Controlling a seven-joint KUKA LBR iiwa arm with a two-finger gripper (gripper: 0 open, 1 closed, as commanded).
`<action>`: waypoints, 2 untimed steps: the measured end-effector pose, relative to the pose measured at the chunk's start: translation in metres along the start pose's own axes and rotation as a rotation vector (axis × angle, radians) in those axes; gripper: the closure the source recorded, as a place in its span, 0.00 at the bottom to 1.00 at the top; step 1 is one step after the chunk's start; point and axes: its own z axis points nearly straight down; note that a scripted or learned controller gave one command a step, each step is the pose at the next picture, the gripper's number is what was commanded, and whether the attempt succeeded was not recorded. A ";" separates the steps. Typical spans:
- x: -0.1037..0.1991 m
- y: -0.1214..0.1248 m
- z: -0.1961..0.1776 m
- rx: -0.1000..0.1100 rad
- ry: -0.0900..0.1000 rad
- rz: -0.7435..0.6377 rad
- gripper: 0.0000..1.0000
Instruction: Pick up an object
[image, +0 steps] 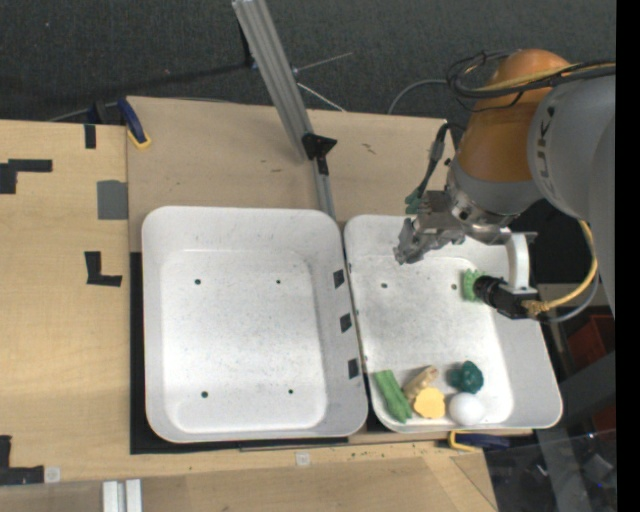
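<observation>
While the claw (411, 246) hangs over the right bin's (420, 310) far end, jaw spread impossible to tell, the small objects (432, 393) lie clustered at the near edge.

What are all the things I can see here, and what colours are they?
Bins: two, white, side by side on the bench.
Stick: one, green, near front edge of the right bin.
Chunk: one, tan, beside the stick.
Disc: one, yellow, by the ball.
Ball: one, white, front corner of right bin.
Lump: one, dark green, behind the ball.
Clamp: one, blue and yellow, bench's far left corner.
Arm: one, grey and orange, from the right.
Pincer: one, dark, over the right bin's far end.
</observation>
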 end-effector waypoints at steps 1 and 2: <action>0.050 0.011 0.013 0.001 -0.001 0.000 1.00; 0.105 0.023 0.002 -0.001 0.001 -0.001 1.00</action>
